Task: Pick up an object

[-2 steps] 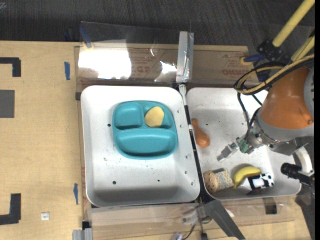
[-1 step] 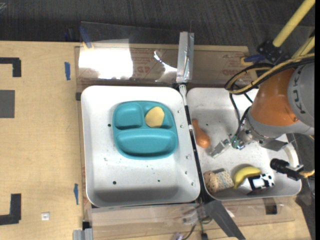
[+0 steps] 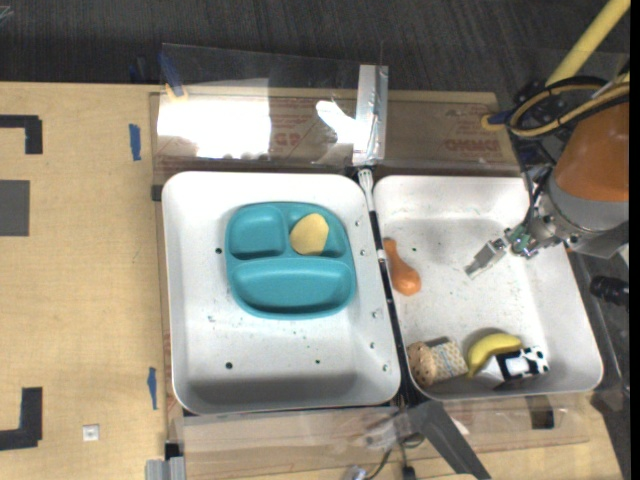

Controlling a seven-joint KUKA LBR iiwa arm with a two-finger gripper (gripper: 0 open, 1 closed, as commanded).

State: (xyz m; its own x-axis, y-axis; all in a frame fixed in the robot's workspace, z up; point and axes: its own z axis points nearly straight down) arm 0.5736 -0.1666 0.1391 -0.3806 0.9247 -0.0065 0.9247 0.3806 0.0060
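My gripper (image 3: 480,260) hangs over the upper middle of the right bin (image 3: 560,298), on the arm that comes in from the right. Its tip points down and left, above bare bin floor. An orange carrot-shaped toy (image 3: 402,269) lies to its left, by the bin's left wall. Along the front wall lie a yellow banana (image 3: 492,348), a beige speckled object (image 3: 436,359) and a small black-and-white object (image 3: 524,365). Nothing touches the gripper.
The left bin (image 3: 200,308) holds a teal divided plate (image 3: 290,280) with a yellow rounded piece (image 3: 309,234) in its upper right compartment. A clear plastic sheet (image 3: 270,118) stands behind the bins. Yellow and black cables (image 3: 560,98) hang at the upper right.
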